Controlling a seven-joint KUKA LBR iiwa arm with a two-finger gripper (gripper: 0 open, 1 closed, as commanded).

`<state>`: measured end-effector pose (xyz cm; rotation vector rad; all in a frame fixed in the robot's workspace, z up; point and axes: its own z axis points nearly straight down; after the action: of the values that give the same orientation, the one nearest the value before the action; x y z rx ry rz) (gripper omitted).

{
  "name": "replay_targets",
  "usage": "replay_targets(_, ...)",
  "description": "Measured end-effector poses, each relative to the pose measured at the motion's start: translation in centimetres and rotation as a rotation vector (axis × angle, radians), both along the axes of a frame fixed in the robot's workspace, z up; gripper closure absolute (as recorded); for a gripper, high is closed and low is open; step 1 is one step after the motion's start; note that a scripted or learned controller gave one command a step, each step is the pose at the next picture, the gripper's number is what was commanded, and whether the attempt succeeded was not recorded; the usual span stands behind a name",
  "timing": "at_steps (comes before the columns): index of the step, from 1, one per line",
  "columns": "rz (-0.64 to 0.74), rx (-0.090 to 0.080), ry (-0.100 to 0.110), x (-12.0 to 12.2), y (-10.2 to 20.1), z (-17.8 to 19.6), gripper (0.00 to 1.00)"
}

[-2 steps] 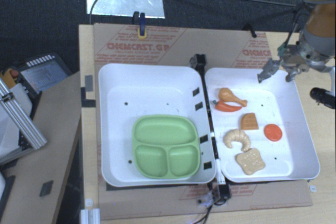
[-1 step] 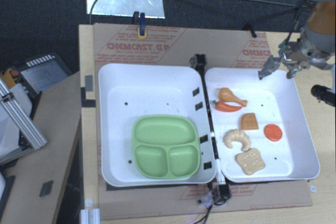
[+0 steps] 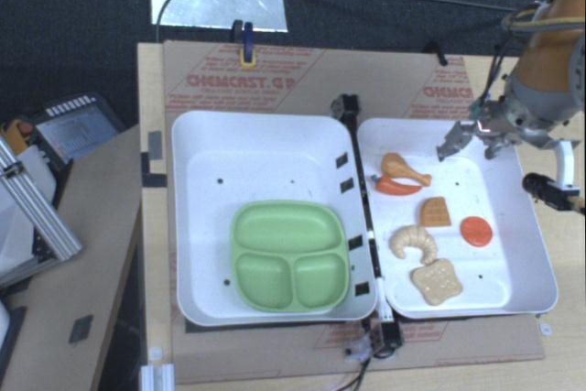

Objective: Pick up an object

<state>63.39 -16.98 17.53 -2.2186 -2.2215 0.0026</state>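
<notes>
Camera view: end effector point(image 3: 472, 140) hovering over the right bin's point(image 3: 531, 243) upper part, fingers spread, gripping nothing. Toy foods lying below and left: chicken drumstick point(image 3: 404, 168), orange-red pepper point(image 3: 396, 187), brown slice point(image 3: 435, 212), croissant point(image 3: 414, 242), red disc point(image 3: 476, 232), toast piece point(image 3: 437, 281). Best choice probably the drumstick, nearest. Worth centring over its thick end, straddling across, descending fully before closing, avoiding the pepper touching it.

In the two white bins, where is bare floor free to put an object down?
Left bin: bare floor behind the green tray. Right bin: the far right corner and the near right strip beside the cracker. Crowded: food from drumstick to cracker.
</notes>
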Motion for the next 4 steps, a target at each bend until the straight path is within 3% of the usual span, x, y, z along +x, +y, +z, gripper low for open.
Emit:
replay_targets(1, 0.0, 0.0, 0.0, 0.0, -0.4, -6.2, 0.0)
replay_targets(2, -0.001, -0.004, -0.015, 0.4, -0.6, -8.5, 0.0)
replay_targets(3, 0.001, -0.006, -0.021, 0.6, -0.6, -7.2, 1.0)
replay_targets(4, 0.004, -0.002, -0.011, 1.5, -0.1, -1.2, 1.0)
